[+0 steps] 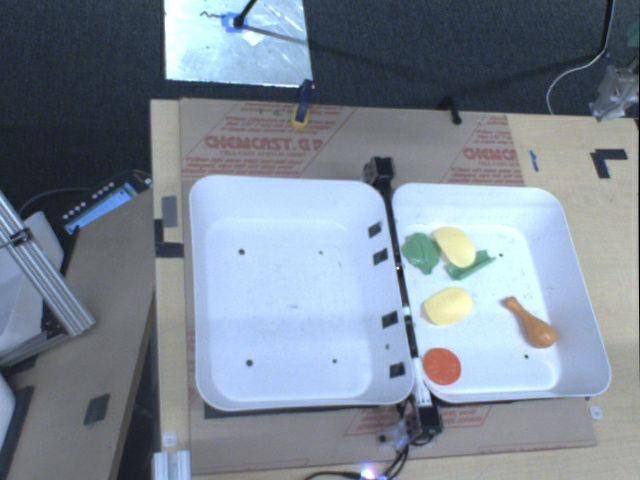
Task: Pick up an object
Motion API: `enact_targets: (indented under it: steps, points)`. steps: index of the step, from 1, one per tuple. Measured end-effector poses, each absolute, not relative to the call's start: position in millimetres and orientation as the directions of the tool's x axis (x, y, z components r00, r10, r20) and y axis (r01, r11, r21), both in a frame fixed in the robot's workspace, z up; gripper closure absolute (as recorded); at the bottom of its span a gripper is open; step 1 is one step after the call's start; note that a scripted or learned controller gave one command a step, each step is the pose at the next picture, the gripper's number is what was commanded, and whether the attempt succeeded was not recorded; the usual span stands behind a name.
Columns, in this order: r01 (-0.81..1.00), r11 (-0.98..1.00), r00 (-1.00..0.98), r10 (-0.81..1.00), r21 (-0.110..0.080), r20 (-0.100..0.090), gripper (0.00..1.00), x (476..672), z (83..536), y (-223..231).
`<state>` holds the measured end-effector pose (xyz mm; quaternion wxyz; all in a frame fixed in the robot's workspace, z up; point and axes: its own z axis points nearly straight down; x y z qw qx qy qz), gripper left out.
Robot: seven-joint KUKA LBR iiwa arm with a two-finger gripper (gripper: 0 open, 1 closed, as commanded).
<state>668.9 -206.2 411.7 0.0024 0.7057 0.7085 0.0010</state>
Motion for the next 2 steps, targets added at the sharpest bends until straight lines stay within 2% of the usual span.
enact_targets:
  steps: [2]
  points:
    - [1.0,0.005,-0.005,1.0,0.005,-0.002,1.0,669.0,448,-206]
